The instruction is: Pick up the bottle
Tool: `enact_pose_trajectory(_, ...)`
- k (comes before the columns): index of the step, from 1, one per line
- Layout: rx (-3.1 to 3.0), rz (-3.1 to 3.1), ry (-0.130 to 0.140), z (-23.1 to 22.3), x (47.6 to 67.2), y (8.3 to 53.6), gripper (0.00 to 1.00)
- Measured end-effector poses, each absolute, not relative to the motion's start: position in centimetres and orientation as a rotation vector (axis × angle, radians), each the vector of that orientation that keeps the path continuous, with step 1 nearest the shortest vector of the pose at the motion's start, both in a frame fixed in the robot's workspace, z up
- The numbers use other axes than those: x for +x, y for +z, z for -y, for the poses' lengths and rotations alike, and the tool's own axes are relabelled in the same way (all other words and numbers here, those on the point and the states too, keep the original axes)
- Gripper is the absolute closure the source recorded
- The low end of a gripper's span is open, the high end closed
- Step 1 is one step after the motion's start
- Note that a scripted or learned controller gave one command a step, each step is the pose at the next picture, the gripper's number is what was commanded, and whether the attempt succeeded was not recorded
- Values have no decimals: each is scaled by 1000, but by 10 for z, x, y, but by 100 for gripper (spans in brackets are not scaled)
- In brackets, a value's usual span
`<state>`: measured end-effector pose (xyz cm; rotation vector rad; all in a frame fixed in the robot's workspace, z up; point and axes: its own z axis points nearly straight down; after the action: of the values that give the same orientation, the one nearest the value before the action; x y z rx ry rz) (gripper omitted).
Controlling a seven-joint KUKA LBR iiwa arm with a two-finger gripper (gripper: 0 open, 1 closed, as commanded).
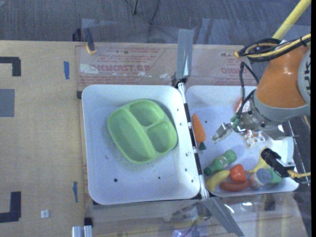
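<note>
The left bin (98,181) holds a green divided plate (142,130) with three compartments, lying near the bin's middle and tilted a little against the frame. Just right of the wall where the two bins meet, in the right bin (212,100), a toy carrot (198,129) lies lengthwise along that wall. Lower in the right bin, toward the bottom of the frame, the green bottle (220,162) lies on its side, slanting up to the right, with a yellow banana (217,178) just below it and a red-orange toy vegetable (237,174) beside its upper end. The gripper (223,131) hangs above the middle of the right bin, up and slightly right of the bottle, apart from it; its fingers look spread with nothing between them. The grey arm with its orange band (279,80) enters from the upper right
</note>
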<state>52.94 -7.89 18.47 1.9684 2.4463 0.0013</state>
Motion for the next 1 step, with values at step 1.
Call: enact_pose_trajectory(1,2256,-2176,10,108,519,90,0)
